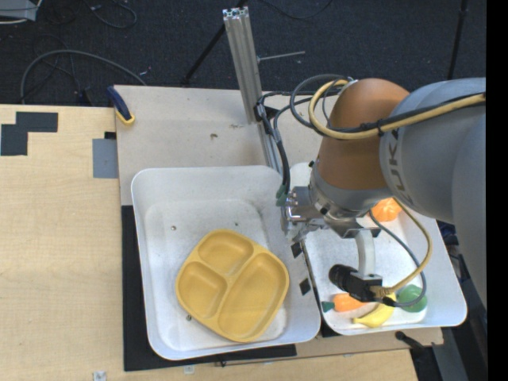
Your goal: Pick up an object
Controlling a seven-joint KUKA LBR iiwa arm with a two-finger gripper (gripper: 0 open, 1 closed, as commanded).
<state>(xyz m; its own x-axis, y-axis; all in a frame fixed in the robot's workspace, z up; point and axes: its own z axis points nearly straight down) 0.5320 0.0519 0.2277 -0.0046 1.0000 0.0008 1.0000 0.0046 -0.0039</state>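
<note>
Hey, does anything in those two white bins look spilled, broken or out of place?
Nothing stands out. The yellow divided plate lies flat and whole in the left bin, just turned at a slant. In the right bin, the yellow piece and green piece lie inside the walls.

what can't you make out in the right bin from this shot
Camera view:
right bin: far half covered by the arm.
orange object: partly under the arm, shape unclear.
green object and yellow object at the near edge: too small to identify.
</note>
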